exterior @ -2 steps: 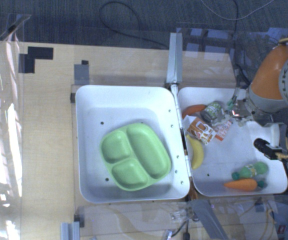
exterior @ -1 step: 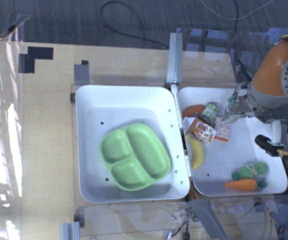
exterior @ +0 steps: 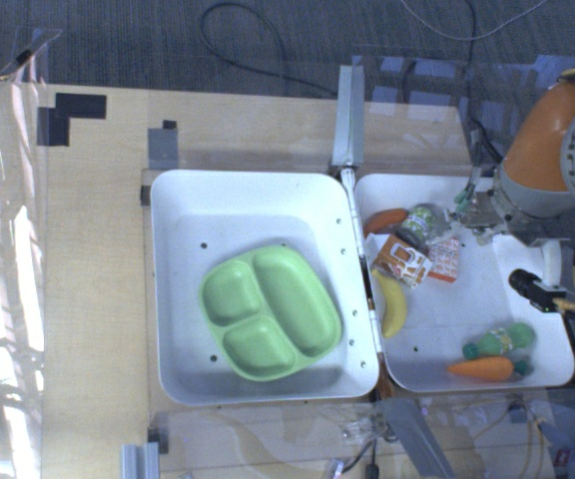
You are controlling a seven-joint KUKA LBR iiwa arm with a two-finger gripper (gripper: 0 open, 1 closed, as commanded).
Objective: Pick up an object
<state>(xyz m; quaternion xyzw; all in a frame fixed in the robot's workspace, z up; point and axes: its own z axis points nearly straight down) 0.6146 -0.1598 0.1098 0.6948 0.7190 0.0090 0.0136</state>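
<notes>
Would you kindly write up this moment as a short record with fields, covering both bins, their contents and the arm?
left bin: holds a green divided plate
right bin: holds several small items
near divider: banana, printed packet, orange-red item
front corner: carrot beside a green toy
back area: small jar
arm: over the right bin's back right corner
gripper: low by the jar; grasp not discernible

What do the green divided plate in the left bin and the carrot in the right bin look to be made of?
The green divided plate: likely moulded plastic, one even colour, soft sheen, rounded compartments. The carrot: probably a plastic toy, uniformly orange and smooth, though too small to be sure.
</notes>
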